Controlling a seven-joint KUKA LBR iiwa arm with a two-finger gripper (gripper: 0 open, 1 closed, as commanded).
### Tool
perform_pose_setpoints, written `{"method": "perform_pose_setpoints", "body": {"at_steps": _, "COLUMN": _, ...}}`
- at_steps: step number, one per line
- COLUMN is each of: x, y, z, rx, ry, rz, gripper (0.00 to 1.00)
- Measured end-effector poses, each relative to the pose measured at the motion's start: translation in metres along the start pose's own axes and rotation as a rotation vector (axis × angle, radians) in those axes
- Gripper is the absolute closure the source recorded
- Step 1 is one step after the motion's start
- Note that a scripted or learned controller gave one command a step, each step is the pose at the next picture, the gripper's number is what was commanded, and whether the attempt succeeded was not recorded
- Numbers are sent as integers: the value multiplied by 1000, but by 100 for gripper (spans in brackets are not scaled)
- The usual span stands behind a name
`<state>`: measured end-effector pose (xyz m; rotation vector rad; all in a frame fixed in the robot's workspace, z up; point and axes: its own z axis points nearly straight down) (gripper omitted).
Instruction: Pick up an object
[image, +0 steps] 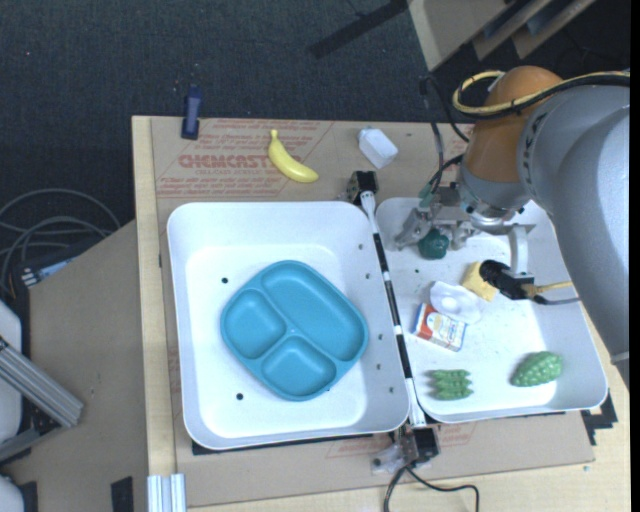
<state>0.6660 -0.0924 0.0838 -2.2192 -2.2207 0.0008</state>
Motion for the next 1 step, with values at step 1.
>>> {"method": "perform_pose_setpoints", "body": {"at_steps": 1, "x": 0, "y": 1, "z": -12, "rx": -4, "ry": -2, "rz": -1, "gripper": 100}}
